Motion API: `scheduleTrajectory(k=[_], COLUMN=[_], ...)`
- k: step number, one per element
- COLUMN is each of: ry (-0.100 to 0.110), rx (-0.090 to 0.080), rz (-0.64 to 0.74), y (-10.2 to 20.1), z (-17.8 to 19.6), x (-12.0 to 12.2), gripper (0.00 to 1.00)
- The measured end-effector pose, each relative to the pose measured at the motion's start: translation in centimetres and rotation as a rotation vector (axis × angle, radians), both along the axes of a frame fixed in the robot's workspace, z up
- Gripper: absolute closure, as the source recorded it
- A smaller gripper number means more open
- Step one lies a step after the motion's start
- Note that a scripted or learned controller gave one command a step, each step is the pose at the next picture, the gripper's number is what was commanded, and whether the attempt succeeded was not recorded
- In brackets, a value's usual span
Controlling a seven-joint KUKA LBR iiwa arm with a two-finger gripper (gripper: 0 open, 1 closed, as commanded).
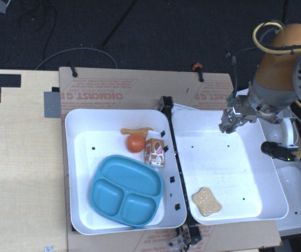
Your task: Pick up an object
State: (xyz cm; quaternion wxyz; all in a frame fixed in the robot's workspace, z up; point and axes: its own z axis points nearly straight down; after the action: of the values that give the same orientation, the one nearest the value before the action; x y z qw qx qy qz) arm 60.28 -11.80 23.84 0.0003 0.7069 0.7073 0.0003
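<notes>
Landmark: we take the black divider (172, 156) that runs between the two white bins as our reference for every place below.

Left bin (79, 140): we see it on the divider's left side, and it bears four things.

Blue tray (126, 190): we find a blue plate with three compartments lying flat in the left bin, left of the divider's lower half, its right rim near the divider but apart from it.

Orange ball (135, 143): we see a round orange-red thing left of the divider's middle, just above the blue tray's upper rim.

Orange stick (136, 132): we note a pale orange, carrot-like piece lying across just above the ball, touching or nearly touching it; we cannot tell which.

Small carton (155, 152): we see a brown and white printed box standing just left of the divider, just beside the ball and at the blue tray's upper right rim.

Right bin (266, 156): we see it on the divider's right side.

Beige piece (207, 201): we find a flat, tan, bread-like thing lying in the right bin, right of the divider's lower end, near the bin's front wall.

Arm (276, 72): we see it reaching in well to the right of the divider, over the right bin's far right corner.

Gripper (228, 124): we see it over the right bin's upper part, right of the divider's upper end and well apart from the beige piece. We see nothing between its fingers, and how wide they stand we cannot tell.
</notes>
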Motion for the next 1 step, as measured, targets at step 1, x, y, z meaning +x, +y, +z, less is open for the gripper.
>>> scheduleTrajectory(k=[1], ry=[0.003], rx=[0.002], rz=[0.003], y=[5.00], z=[0.75], x=[-0.07], gripper=[1.00])
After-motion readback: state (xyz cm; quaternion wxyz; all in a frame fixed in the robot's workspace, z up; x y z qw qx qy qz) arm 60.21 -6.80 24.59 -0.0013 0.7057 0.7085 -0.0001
